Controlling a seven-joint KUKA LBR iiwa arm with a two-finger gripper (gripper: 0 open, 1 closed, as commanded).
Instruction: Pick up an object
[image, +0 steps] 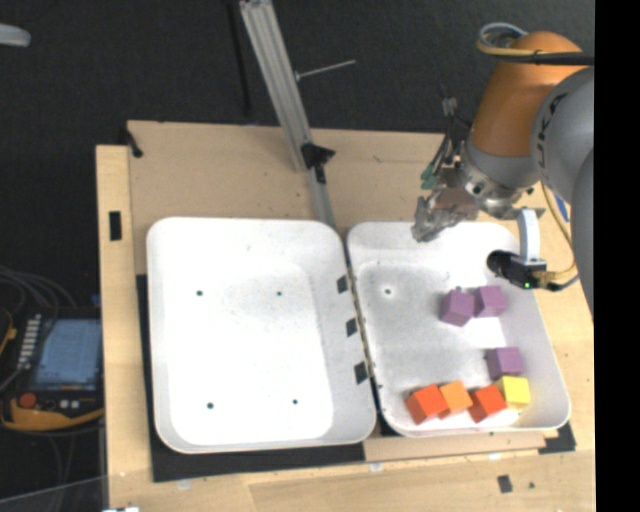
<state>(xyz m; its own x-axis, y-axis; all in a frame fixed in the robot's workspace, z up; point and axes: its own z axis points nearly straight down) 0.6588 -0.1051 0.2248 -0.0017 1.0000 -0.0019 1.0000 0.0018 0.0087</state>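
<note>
While the gripper (432, 226) hangs over the right bin's (400, 240) far rim, well apart from every block, I can't tell its state from this angle. Nearest targets: two purple blocks (472, 303) touching mid-bin; another purple (504, 360) nearer the front w/ yellow (515, 389) beside it, orange ones (455, 400) packed along the front wall. Risk, I'd say: blocks crowd each other, so a descent could land on a seam, nudge a neighbour & close on nothing. Left bin (250, 330) sits alongside.
</note>
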